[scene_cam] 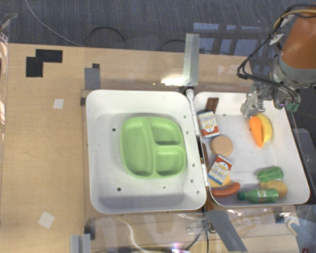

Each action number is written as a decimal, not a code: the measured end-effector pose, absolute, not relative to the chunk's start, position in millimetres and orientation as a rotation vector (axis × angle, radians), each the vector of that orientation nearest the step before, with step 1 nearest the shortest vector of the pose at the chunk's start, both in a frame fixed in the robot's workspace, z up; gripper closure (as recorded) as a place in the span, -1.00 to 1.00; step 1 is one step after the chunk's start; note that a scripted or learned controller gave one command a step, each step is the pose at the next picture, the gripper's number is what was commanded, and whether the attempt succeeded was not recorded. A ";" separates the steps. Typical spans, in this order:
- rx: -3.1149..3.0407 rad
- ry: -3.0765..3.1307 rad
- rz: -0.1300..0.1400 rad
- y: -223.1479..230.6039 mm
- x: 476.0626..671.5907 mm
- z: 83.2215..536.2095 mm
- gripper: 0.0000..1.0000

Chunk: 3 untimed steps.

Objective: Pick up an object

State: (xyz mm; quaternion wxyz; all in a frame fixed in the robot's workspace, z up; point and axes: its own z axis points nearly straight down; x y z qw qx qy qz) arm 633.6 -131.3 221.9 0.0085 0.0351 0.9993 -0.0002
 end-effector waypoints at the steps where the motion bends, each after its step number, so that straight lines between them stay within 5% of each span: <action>1: -0.347 3.120 0.001 -156.7 598.1 139.1 1.00; 2: -0.373 3.100 -0.008 -173.9 671.7 270.3 1.00; 3: -0.199 3.129 0.008 -42.0 670.9 237.8 1.00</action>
